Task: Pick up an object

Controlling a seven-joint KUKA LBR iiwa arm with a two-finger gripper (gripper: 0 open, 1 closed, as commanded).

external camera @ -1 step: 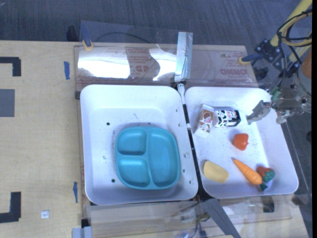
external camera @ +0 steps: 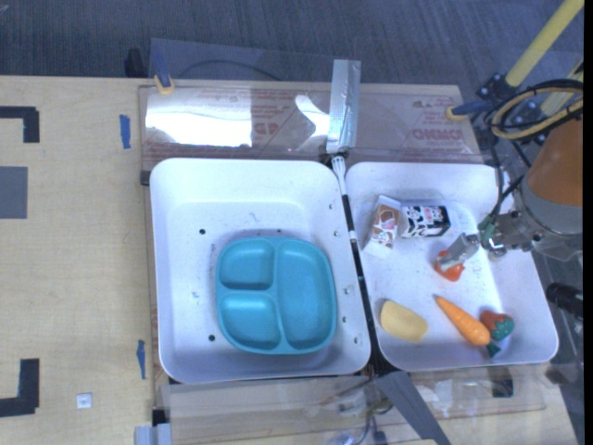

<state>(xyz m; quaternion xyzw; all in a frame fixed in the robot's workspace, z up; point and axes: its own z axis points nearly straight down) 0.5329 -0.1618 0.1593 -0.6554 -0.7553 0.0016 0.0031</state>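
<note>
In the right bin [external camera: 519, 179], my gripper [external camera: 465, 246] hangs low over the middle, reaching in from the right edge. A small red-orange object [external camera: 449, 267] lies right beneath its tip, touching or nearly touching it. A cow-patterned milk carton [external camera: 408, 221] lies on its side to the upper left of the gripper. Near the front of the bin, an orange carrot [external camera: 461, 321] lies slantwise. A yellow rounded piece [external camera: 403, 321] rests at the front left, and a red and green toy [external camera: 498, 327] sits at the carrot's right end.
The left bin [external camera: 176, 248] holds a blue divided plate [external camera: 275, 293]. The arm's orange band [external camera: 565, 165] and cables [external camera: 528, 105] stand over the right bin's right rim. A metal post [external camera: 344, 105] rises behind the wall between the bins.
</note>
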